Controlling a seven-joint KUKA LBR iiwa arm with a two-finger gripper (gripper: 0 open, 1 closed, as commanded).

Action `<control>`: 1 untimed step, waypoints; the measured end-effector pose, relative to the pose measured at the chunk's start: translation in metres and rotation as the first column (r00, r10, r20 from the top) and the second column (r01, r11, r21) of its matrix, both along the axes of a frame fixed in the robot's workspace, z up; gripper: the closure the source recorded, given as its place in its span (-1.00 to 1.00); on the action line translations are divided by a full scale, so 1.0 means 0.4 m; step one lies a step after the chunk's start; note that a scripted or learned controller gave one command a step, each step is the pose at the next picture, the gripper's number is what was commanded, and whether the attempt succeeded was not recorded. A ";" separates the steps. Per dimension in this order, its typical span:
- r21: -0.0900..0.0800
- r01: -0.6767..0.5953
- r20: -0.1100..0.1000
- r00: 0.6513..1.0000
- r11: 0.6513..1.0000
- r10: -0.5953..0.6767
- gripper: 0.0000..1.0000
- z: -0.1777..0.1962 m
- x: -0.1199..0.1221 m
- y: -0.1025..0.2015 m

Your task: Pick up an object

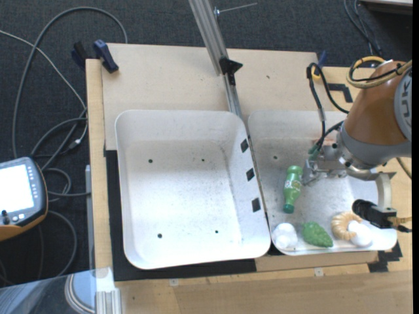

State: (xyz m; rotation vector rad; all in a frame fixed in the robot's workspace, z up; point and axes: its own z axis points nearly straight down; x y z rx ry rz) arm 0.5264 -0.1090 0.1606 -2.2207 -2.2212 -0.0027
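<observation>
The end effector hangs low in the right bin, just beside the green bottle; whether it is released or clenched, I cannot tell.

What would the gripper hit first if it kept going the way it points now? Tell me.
Probably the green bottle. The gripper points down toward the right bin floor, right beside the bottle's top end. Depth is unclear from this slanted view, so it might reach bare bin floor instead.
</observation>
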 end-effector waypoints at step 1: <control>-0.003 -0.001 0.007 1.000 1.000 0.001 1.00 0.156 0.016 -0.012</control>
